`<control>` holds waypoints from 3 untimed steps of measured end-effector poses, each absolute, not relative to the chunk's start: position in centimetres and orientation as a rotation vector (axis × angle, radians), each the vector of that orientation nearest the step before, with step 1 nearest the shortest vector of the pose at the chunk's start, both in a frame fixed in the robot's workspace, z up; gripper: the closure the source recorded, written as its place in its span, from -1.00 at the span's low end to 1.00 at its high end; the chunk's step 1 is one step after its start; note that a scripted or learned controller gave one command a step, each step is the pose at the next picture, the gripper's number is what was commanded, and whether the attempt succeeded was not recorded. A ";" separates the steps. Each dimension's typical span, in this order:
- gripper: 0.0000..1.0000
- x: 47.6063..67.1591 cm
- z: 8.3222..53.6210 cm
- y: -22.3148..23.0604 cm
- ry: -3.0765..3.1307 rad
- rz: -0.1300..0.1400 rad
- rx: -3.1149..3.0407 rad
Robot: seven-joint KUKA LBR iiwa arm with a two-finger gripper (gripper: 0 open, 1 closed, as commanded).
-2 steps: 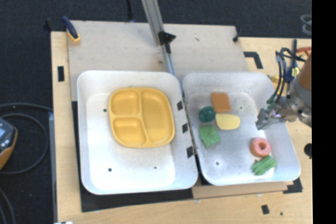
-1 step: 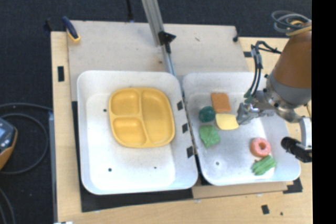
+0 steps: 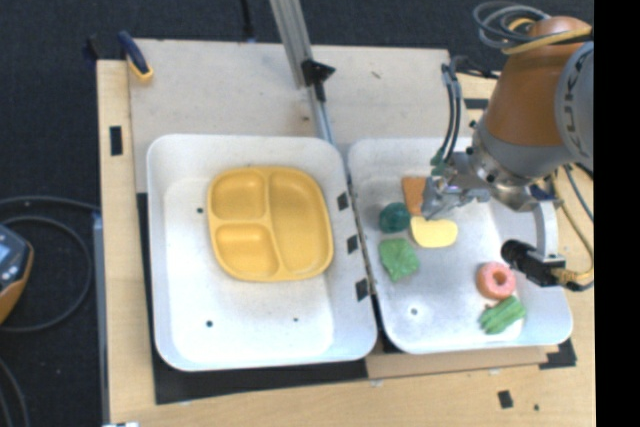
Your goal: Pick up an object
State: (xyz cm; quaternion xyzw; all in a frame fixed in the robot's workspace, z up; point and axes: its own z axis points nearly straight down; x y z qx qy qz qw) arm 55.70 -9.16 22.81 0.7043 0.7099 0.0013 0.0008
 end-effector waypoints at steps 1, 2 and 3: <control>1.00 57.7 24.2 -3.9 2.229 0.005 2.211; 1.00 59.5 25.1 0.6 2.228 0.004 2.213; 1.00 61.3 23.8 6.3 2.230 0.002 2.212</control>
